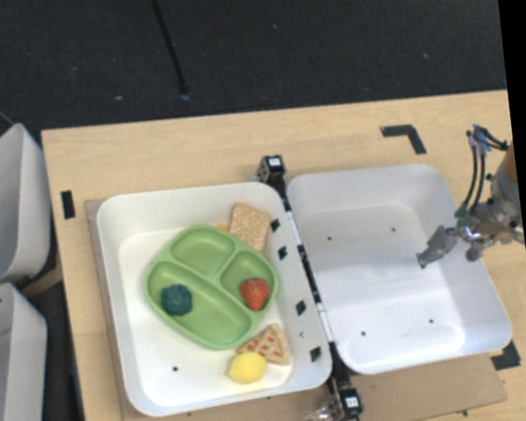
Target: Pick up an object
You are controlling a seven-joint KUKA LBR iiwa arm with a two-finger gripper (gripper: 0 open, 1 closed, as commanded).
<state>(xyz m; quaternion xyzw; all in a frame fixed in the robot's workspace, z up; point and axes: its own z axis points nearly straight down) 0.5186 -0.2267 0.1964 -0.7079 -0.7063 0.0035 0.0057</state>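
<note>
Hand [448,244] hangs over the right bin [390,332]; you cannot tell its state. Approach step: your next move must reach the strawberry [255,293] on the green plate [210,329].

Wooden bench [190,152], two white bins [122,296] side by side

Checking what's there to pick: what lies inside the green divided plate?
In the green divided plate, a dark green, broccoli-like piece fills the left compartment and a red strawberry-like piece the right; the top compartment looks bare. Anything beneath those two pieces is covered.
</note>
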